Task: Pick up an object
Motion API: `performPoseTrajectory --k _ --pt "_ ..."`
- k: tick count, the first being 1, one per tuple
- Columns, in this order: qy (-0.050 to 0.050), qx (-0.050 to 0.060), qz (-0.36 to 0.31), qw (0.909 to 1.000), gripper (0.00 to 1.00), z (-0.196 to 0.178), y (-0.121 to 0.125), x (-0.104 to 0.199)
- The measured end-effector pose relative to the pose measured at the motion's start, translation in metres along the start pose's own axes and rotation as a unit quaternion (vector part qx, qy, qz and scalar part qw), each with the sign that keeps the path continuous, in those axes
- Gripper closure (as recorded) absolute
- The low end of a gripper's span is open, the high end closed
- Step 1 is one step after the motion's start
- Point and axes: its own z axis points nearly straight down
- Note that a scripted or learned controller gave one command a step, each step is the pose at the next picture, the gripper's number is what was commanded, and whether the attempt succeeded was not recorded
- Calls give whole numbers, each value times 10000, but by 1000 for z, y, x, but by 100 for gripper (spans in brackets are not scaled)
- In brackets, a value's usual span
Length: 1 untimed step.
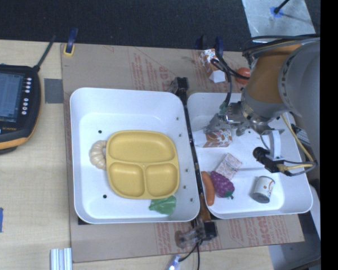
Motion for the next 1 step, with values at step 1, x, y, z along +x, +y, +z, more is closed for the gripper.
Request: performPoseTrajectory --k 1 --pt "-75 -24 9 10000 100 -13 1 -8"
